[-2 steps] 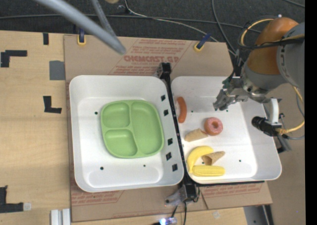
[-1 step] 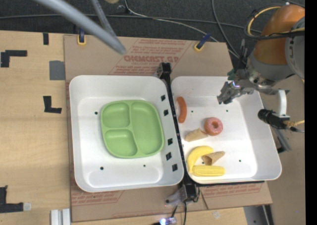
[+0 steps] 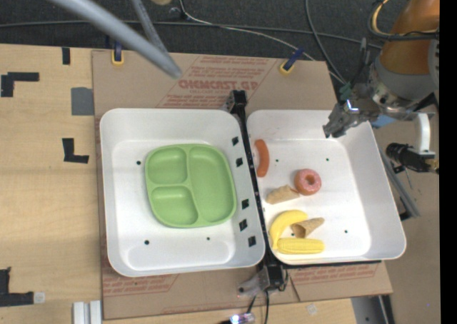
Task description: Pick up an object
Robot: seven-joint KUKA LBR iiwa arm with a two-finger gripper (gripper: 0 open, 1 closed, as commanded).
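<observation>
**Down-left of the gripper (image 3: 334, 128): where to reach for a pick**

On the bench (image 3: 43, 194), starting left: one left bin (image 3: 118, 244), holding one green divided plate (image 3: 191, 185), flat, three compartments. Next door, one right bin (image 3: 382, 233), carrying the likely targets. Counted across it: one sausage (image 3: 261, 157) close to the dividing wall, long axis running from far rim to near rim; two tan cone-like pieces, one (image 3: 282, 193) below the sausage, the other (image 3: 308, 228) touching the banana; one banana (image 3: 285, 223), curved; one yellow corn cob (image 3: 300, 246) just under it, lying across the bin; one pink donut (image 3: 308, 182).

Farthest right, hanging over the bin's far right corner with nothing visibly gripped; open or closed, cannot tell. Nearest thing judged to be the donut, down and left; sausage farther left, banana cluster well toward the near rim.
</observation>
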